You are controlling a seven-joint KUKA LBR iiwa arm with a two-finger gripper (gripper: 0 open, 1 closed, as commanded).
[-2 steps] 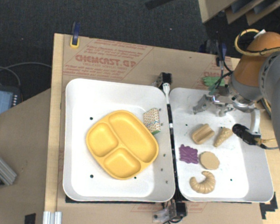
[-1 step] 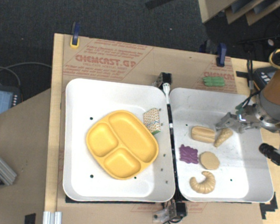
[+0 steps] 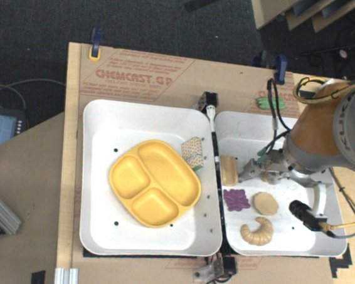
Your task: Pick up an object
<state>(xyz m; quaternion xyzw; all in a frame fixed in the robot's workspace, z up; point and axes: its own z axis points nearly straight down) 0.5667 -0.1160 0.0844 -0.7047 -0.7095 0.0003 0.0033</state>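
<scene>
The right bin (image 3: 293, 245) holds several small objects. A tan block (image 3: 229, 170) lies against its left wall, with a purple piece (image 3: 236, 200) just below it. A round beige biscuit (image 3: 265, 203) sits beside the purple piece, and a croissant-shaped piece (image 3: 257, 232) lies near the front. My gripper (image 3: 264, 171) hangs low over the middle of this bin, just right of the tan block and above the biscuit. The grey and orange arm (image 3: 320, 131) covers the bin's back right part.
The left bin (image 3: 94, 211) carries a yellow divided plate (image 3: 154, 181), with a small patterned object (image 3: 193, 150) at the plate's upper right corner. A green item (image 3: 270, 104) lies on the board behind the right bin. Black cables trail near the arm's wrist.
</scene>
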